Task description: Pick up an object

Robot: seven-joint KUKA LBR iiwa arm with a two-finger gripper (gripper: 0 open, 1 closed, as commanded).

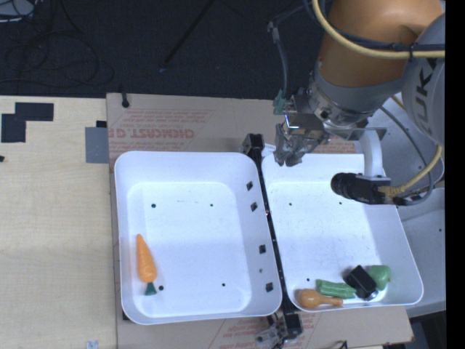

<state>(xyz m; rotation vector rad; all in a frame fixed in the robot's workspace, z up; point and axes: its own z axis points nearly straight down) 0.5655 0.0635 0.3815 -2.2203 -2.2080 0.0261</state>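
Over in the right bin [407, 257], 4 things are bunched in the near corner: a black block [360, 281] lying tilted, a green piece [379, 273] tucked just behind it and touching, a long green pod [335, 289] stretched out to the block's left, and an orange-tan pear shape [316, 298] right beside the pod against the front wall. All 4 sit close, some touching, none of them lifted. Across the divider, the left bin [182, 167] has 1 carrot [146, 261] lying lengthwise near its left wall, green stub pointing toward the front. Now up to the gripper [292, 157]: it hangs above the far left corner of the right bin, close to the divider's far end, well apart from the cluster and from the carrot. Nothing shows between its fingers; they point down and look close together, though the dark shapes blur, so I cannot tell for sure how wide they stand. The arm [378, 27] rises behind it, orange band big at top right. Both bins rest on a cardboard sheet [182, 126] on the bench [51, 217].
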